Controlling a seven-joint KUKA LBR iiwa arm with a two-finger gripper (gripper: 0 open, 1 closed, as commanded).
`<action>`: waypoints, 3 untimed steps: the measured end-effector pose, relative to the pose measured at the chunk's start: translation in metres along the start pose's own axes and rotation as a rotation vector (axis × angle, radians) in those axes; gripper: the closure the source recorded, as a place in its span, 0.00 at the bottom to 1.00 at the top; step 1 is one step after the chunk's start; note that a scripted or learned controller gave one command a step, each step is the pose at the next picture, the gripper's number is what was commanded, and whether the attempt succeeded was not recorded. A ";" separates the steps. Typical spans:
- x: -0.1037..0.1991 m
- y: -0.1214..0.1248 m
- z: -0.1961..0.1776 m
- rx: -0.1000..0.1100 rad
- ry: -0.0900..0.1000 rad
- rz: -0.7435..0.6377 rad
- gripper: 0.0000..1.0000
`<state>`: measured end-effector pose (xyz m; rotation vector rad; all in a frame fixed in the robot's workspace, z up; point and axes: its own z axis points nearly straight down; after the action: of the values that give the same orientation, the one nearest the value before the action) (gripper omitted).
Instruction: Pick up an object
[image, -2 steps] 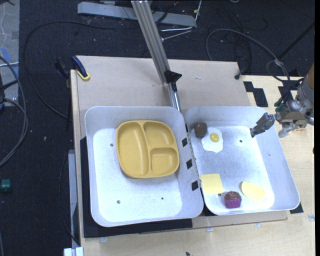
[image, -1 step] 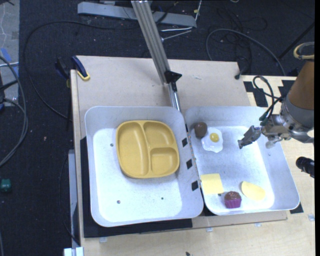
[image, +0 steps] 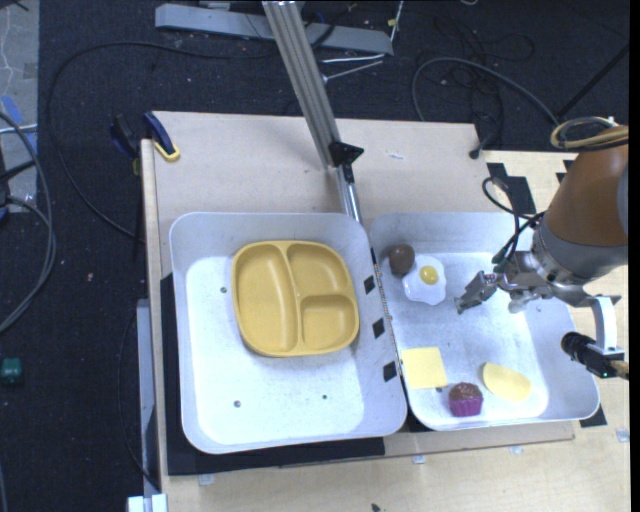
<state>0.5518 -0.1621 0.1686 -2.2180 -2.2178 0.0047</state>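
Left of the gripper (image: 478, 291) lay a fried egg (image: 427, 279) and a brown ball (image: 401, 259). Its finger spread could not be judged. Below sat a yellow square (image: 424, 367).

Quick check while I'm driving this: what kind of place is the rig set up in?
Most likely a robotics lab, not a kitchen. The two white bins sit on a plain wooden bench, loose black cables trail over dark carpet, and the food in the right bin, like the fried egg, looks like a toy.

left bin (image: 200, 400): divided tray (image: 296, 297) | right bin (image: 570, 400): fried egg (image: 427, 281), slice (image: 424, 367), cupcake (image: 465, 399)
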 end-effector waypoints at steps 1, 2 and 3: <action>0.003 -0.010 0.050 0.000 0.000 0.001 0.00; 0.002 -0.008 0.037 -0.006 -0.002 0.001 1.00; -0.002 0.002 -0.020 -0.012 -0.004 -0.003 1.00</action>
<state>0.5535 -0.1641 0.1886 -2.2228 -2.2287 -0.0043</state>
